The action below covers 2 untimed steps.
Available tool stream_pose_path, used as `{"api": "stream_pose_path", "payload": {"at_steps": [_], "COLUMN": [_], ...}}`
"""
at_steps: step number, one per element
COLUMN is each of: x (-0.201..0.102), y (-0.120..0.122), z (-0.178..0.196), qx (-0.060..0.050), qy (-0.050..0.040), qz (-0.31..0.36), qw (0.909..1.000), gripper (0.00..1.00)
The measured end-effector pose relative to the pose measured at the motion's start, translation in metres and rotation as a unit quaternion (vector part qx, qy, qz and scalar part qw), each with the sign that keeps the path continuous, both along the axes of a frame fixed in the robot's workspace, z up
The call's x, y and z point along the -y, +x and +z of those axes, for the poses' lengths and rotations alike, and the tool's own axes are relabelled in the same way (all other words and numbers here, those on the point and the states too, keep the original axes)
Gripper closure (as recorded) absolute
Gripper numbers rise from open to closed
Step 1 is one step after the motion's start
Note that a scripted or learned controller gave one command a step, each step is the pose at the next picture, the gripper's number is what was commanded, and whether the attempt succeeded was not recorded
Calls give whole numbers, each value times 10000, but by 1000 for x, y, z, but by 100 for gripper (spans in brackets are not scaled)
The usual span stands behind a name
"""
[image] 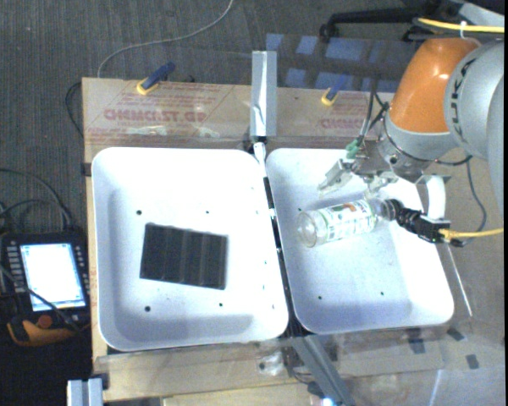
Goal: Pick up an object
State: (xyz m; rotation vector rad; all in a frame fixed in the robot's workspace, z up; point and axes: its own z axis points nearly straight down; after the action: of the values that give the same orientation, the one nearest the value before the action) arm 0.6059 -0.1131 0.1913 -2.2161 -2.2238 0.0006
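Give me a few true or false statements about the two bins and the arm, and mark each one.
1. A clear bottle lies on its side in the right bin. True.
2. A dark flat rectangular pad lies in the left bin. True.
3. The bottle stands upright. False: it lies on its side.
4. The gripper hangs over the left bin. False: it is over the right bin, just above the bottle.
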Motion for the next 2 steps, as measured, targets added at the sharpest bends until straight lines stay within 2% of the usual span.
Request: {"api": "stream_pose_path", "payload": {"at_steps": [1,2], "x": [65,84], "y": [-7,-99], "z": [-99,14], "qx": [14,9], "qy": [0,-11], "qz": [501,-33], "qw": [9987,10000], "gripper": [0,0]}}
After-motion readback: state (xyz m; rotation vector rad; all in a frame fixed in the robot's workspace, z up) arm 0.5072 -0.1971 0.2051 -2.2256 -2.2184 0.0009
